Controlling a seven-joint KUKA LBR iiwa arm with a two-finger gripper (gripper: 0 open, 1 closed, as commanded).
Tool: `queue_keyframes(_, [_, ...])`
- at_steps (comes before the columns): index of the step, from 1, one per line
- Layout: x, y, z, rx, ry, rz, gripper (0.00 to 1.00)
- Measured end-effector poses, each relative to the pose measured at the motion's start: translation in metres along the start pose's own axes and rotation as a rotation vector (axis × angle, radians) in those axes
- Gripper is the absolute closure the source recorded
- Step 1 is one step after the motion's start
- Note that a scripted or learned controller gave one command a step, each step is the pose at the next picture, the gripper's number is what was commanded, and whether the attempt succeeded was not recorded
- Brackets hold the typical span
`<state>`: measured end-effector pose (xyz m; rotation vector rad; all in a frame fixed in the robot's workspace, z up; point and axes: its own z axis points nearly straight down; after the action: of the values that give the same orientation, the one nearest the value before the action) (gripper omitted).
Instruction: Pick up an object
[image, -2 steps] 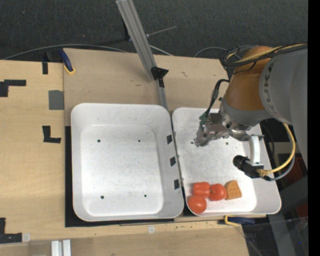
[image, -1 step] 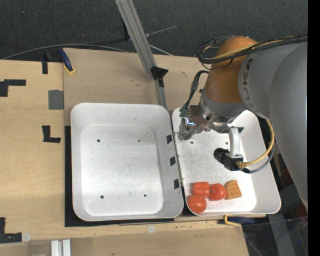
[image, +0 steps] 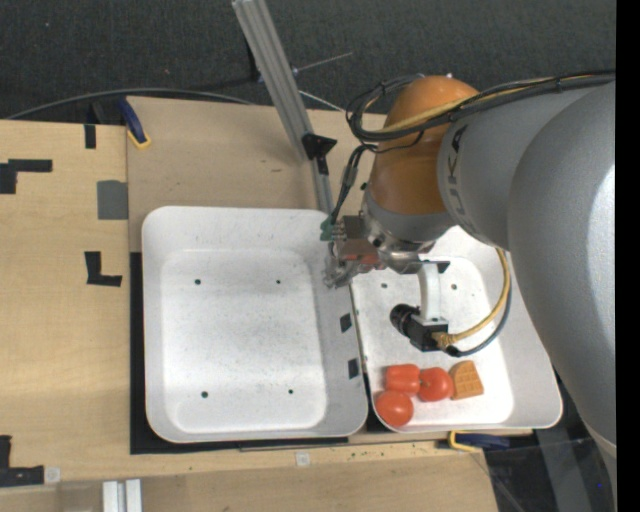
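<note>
The grey arm with its orange band (image: 420, 150) reaches in from the right and hangs over the back left part of the right bin (image: 500, 400). My gripper (image: 345, 262) is low by the wall between the two bins, and its tips are hidden among the wrist parts. Three red tomato-like pieces (image: 412, 390) lie in a cluster at the right bin's front, with an orange cracker-like block (image: 466, 380) touching them on the right. A black cylinder on the wrist (image: 415, 325) hangs just behind these objects.
The left bin (image: 235, 320) stands beside the right one, sharing a middle wall. A grey metal bar (image: 285, 90) slants down from the top towards the bins' back edge. A tan bench with black tape marks (image: 60, 250) lies to the left.
</note>
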<state>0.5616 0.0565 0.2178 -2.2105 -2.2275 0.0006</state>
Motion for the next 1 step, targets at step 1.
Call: queue_keyframes(1, [0.0444, 0.0099, -0.0181, -0.003, 0.000, 0.001, 1.00])
